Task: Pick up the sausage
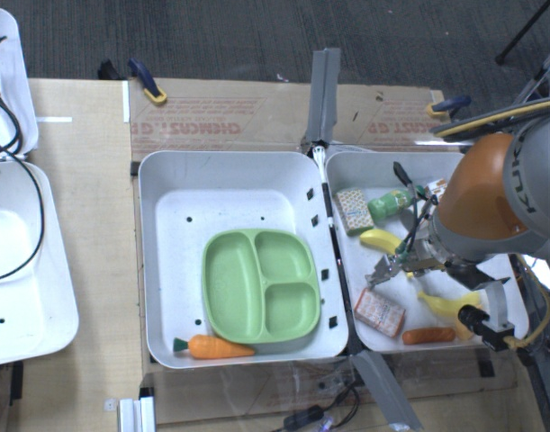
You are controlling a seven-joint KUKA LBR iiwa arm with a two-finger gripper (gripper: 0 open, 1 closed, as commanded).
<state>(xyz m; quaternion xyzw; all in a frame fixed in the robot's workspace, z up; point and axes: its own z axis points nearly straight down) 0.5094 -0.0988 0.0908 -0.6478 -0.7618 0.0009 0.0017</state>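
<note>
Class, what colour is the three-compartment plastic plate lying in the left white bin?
The divided plastic plate is light green, shown in the camera view.

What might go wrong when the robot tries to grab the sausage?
The gripper sits above the small patterned box, not the sausage, so it might grab the wrong thing. The sausage lies against the right bin's front wall, leaving little room for fingers. A banana lies close beside it and may get bumped.

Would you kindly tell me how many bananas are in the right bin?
2: one banana near the bin's middle, left of the end effector; another banana near the front, above the sausage. The arm may hide more.
</note>
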